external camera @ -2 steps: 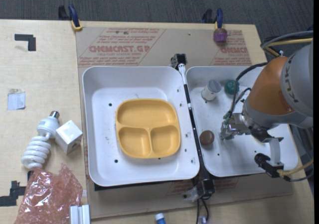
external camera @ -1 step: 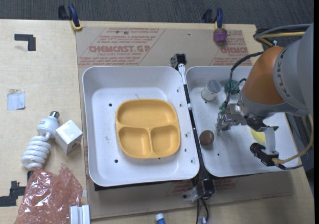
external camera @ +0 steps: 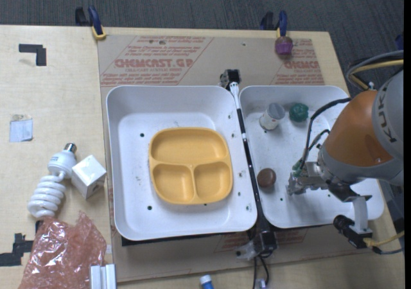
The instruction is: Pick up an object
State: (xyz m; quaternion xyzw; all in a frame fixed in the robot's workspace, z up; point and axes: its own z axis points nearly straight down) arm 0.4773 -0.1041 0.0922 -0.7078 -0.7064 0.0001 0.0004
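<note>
Camera view
Arm: grey with an orange band, it reaches in from 3 o'clock and hangs over the right bin (external camera: 359, 217).
Gripper (external camera: 298, 182): low above the bin floor at about 4 o'clock of the frame; whether it is spread or pressed together cannot be told from this angle, and nothing shows pinched in it.
Nearest object: a brown ball (external camera: 266, 178), lying on the right bin's floor just beside the gripper, at its 9 o'clock, apart from it.
Handling, brown ball: it looks small, light and stiff; being round, it may well roll or squirt out of a pinch, so a grip across its widest middle seems best.
Other objects in right bin: a white cup (external camera: 272, 115) tipped on its side at 12 o'clock of the ball, and a green lump (external camera: 298, 112) just at the cup's 3 o'clock.
Handling, cup: probably thin and light; a hold across the rim seems safest.
Left bin (external camera: 128, 153): it holds a yellow divided tray (external camera: 191, 164) with three compartments.
Bench, 9 o'clock: a spiral light bulb (external camera: 51, 186), fragile, beside a white cube (external camera: 88, 176).
Writing: "CHEMCAST G P" in red repeats across the brown board (external camera: 160, 56) under the bins; part of "KUKA" shows on the arm.
</note>
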